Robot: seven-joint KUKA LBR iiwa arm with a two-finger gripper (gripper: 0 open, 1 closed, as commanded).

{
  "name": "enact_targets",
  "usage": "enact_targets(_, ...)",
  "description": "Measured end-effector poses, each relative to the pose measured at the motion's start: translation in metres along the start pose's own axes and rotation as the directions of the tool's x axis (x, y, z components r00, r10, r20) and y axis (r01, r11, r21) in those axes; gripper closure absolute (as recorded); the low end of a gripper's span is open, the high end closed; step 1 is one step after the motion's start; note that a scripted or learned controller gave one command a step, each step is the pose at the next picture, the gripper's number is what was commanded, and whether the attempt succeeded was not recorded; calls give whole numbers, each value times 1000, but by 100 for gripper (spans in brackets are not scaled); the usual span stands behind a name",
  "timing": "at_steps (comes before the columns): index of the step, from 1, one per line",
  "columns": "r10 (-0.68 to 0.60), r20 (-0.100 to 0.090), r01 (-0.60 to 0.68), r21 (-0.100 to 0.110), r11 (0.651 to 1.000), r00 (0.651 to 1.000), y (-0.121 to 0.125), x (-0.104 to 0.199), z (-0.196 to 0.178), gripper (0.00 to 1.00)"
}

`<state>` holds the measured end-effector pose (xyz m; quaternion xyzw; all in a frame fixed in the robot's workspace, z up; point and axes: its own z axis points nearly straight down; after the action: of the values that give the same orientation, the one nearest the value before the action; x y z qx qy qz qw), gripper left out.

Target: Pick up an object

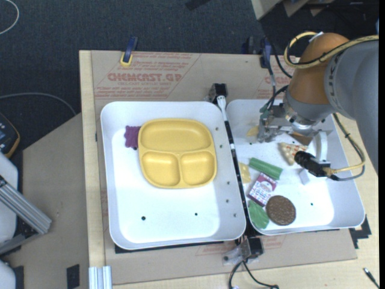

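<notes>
My gripper [269, 129] reaches down into the far part of the right bin [343, 212], under the grey arm and its orange band [313, 80]. In that bin lie a green block [265, 167], a pink and white packet [261, 190], a round brown cookie [281, 209], a green piece [257, 215] at the near left, a small yellow piece [245, 172] and a tan piece of food [289, 152]. The gripper stands behind the green block, apart from it. No object can be made out between the gripper's tips.
The left bin [150, 221] holds a yellow three-part tray [177, 151] with a purple object [131, 136] at its left edge. A black cable and plug [310, 163] hang from the arm over the right bin. Clamps sit at the bench's far edge.
</notes>
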<state>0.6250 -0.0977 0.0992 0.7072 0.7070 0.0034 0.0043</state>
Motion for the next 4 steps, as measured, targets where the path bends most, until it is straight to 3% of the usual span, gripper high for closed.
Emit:
enact_targets(3, -2, 0, 2, 4, 1000, 1000, 5, 10, -129, 100)
enact_targets(4, -7, -3, 7, 6, 1000, 1000, 5, 64, -135, 100)
